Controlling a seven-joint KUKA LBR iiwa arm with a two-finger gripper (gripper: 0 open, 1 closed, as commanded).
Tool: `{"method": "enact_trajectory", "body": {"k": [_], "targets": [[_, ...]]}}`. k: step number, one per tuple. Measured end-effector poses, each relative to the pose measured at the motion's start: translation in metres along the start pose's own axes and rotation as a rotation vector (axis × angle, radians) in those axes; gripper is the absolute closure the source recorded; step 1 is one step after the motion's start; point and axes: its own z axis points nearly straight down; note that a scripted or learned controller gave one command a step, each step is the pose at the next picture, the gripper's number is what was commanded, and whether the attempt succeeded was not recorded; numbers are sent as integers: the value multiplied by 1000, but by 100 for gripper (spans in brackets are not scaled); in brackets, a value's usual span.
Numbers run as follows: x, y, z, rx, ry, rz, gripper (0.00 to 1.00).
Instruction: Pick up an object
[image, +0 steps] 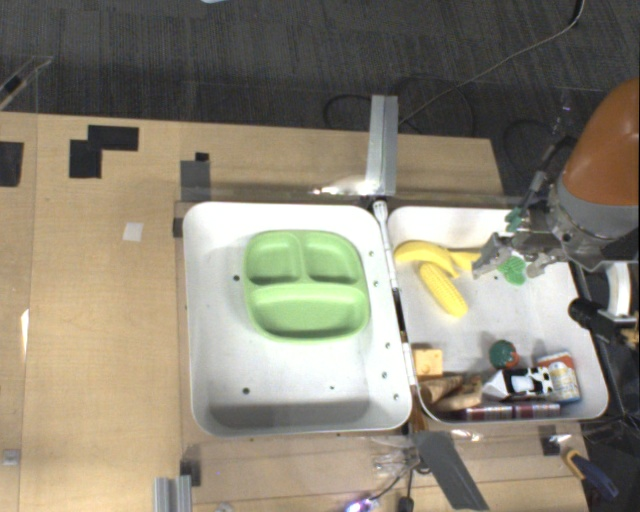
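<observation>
Fingers (497, 258) over the right bin (560, 330), near its far rim; open or closed cannot be told. Just beside them, a small green object (514, 271), unclear whether gripped. Left of the fingers, a banana (425, 253) and corn cob (443, 290), touching. Along that bin's near wall: green ball (502, 352), cow-patterned carton (528, 381), can (563, 377), brown block (428, 361). Further left, green divided plate (304, 283) in the left bin (215, 330).

The arm (600, 185) shows a broad orange band above a grey wrist, ending in a metal-grey tool (512, 255) with green bits.
</observation>
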Motion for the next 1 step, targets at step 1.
{"method": "enact_trajectory", "body": {"k": [1], "targets": [[25, 5, 13, -1, 0, -51, 0]]}}
